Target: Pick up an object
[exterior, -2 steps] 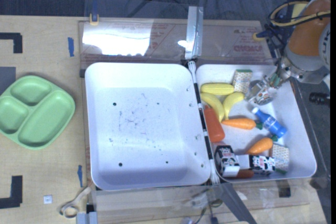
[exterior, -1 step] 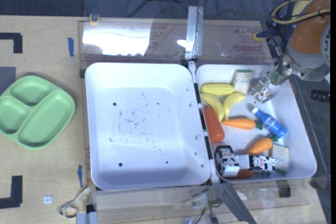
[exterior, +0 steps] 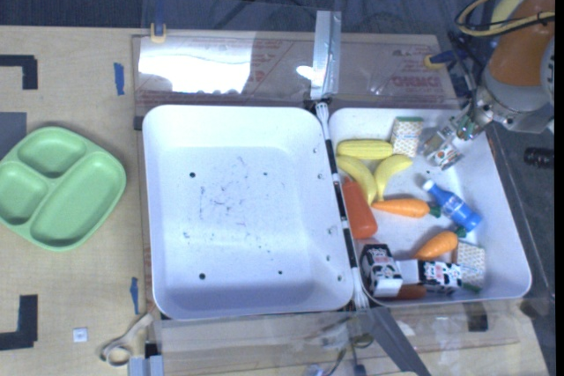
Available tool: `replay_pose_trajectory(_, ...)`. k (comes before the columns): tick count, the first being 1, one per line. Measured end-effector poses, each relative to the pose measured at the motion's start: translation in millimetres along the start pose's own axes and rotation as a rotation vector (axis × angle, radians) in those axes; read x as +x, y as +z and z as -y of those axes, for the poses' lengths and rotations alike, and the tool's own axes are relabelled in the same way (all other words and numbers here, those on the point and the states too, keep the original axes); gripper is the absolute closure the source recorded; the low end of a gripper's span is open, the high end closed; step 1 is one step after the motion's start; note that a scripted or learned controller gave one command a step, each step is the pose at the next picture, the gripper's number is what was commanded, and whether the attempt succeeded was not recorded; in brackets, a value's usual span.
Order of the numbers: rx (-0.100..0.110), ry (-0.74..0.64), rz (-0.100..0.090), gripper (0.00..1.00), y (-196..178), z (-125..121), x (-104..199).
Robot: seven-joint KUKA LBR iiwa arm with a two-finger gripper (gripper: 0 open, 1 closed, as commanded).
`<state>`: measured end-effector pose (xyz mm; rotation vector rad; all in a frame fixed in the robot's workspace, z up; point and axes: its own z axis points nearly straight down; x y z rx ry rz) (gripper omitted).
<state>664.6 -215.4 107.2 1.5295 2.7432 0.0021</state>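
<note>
End effector [exterior: 443,145] above right bin [exterior: 511,216]

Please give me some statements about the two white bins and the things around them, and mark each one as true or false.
1. The bananas lie in the right bin. True.
2. The green plate sits inside the left bin. False: it rests on the bench, left of both bins.
3. The blue bottle lies in the right bin. True.
4. The gripper hangs over the left bin. False: it is over the right bin's far side.
</note>
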Motion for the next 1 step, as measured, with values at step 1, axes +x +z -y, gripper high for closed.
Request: replay_pose_trajectory(1, 0.004, 0.187, -0.002, 1.0, -71.5, 13.4, 44.1)
